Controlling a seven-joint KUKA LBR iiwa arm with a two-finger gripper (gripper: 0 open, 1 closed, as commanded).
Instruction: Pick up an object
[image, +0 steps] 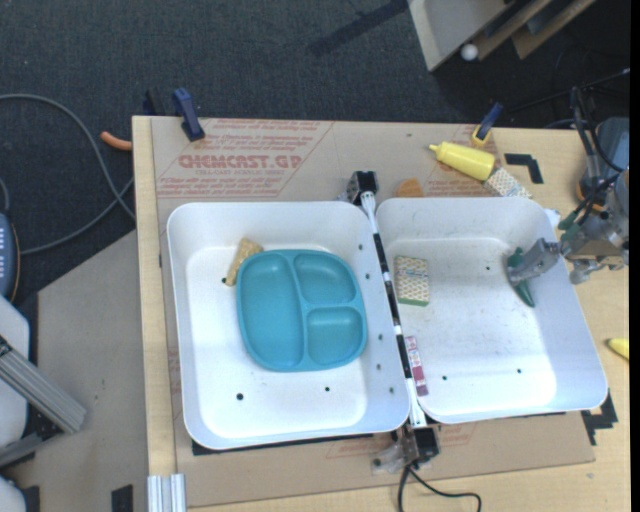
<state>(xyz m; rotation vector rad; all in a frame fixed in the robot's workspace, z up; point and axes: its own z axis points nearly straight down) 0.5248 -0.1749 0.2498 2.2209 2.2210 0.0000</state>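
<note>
Camera view: the gripper (524, 272) hangs over the right bin's (500, 395) right side; whether it is spread or pressed together, I cannot tell. The sponge (411, 279) lies flat at that bin's left wall, well apart from it. To pick cleanly, travel left, centre over it, then descend. Its long axis runs near-to-far, so close across the short side.

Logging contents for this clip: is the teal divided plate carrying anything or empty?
Empty. All three compartments of the teal plate show bare; a cracker-like piece lies beside its upper-left rim.
</note>
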